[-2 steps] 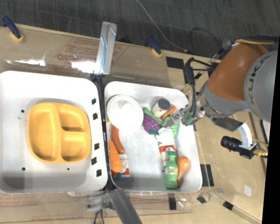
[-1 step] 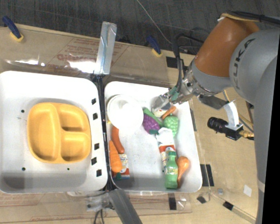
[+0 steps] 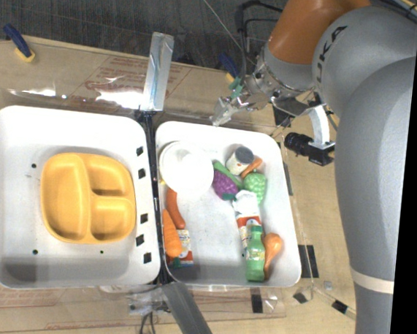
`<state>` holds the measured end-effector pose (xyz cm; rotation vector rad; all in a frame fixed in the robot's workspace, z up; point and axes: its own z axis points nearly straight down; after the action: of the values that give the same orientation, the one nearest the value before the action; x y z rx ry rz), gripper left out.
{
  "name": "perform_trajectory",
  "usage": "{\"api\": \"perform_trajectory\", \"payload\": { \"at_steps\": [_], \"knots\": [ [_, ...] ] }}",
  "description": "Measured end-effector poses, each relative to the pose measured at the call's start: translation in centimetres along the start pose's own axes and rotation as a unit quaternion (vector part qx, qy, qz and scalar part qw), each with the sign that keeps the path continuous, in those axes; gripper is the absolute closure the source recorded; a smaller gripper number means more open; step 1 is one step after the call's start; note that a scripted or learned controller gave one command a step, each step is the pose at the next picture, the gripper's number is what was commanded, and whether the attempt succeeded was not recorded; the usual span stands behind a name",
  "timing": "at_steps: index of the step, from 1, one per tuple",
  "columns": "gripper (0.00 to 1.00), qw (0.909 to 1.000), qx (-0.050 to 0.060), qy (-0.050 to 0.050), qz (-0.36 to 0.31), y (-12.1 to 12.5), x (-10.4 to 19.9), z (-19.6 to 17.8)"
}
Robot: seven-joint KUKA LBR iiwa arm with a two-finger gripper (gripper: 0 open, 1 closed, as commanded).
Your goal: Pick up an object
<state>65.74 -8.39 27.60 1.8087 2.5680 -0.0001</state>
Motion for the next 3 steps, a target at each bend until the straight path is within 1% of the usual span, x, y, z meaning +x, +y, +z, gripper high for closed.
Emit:
{"api": "perform_trajectory", "payload": {
  "at_steps": [1,2,3],
  "knots": [
    [1.00,0.9992,0.002,0.001,-0.039,0.3,1.0,3.9],
    [1.00,0.9952,0.002,0.002,-0.097,-1.6,8.4,8.0],
    [1.00,0.9991,-0.001,0.000,-0.043,0.5,13.0,1.8]
  ]
}}
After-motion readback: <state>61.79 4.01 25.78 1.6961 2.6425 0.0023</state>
